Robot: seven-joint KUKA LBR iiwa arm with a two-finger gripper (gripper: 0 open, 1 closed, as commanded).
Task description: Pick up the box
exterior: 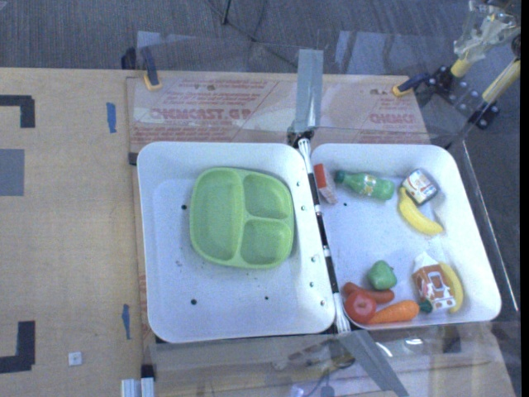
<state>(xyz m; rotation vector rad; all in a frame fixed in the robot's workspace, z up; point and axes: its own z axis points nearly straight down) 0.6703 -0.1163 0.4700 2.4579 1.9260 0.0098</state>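
The box (430, 284), a small orange and white carton, lies in the right bin (471, 222) near its front right corner. A yellow toy (453, 286) rests against its right side. My gripper (486, 25) is a pale, blurred shape at the top right corner of the camera view, beyond the bins and far from the box, with nothing seen in it.
The right bin also holds a green bottle (364, 185), a small brown can (421, 186), a banana (419, 215), a green pepper (381, 275), a tomato (361, 306), a carrot (395, 312) and a small red and white packet (324, 184). A green divided plate (242, 217) sits in the left bin (165, 288).
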